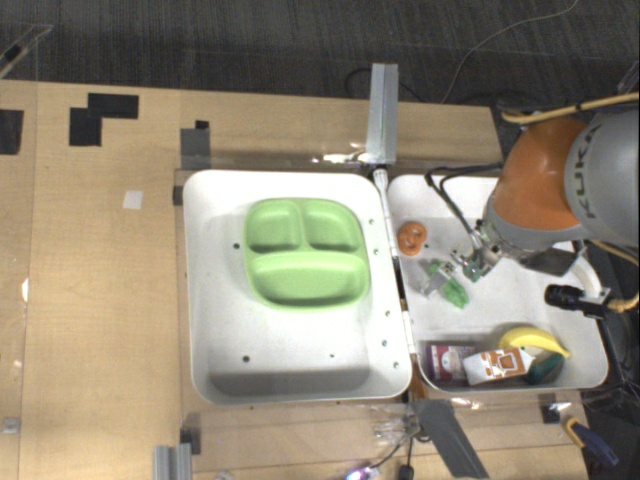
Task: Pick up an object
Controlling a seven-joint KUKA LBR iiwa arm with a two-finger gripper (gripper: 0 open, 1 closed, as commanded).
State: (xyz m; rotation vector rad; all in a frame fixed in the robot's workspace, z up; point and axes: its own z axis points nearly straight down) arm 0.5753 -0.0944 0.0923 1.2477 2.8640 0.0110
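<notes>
The right bin (590, 368) holds several objects. My gripper (462, 269) reaches in from the right, low over the bin's middle. Its tip sits right at a small green object (452, 293) with a grey piece (434, 281) beside it. A small orange object (411, 235) lies just up and left of the tip, near the wall between the bins. A yellow banana (533, 341) lies at the front right, next to a white and brown carton (497, 365), a dark packet (448, 357) and a dark green thing (548, 369).
The left bin (215, 358) holds a light green divided plate (304, 250) in its back half. A grey metal post (382, 113) stands behind the divider between the bins. The arm's orange band (535, 173) hangs over the right bin's back right corner.
</notes>
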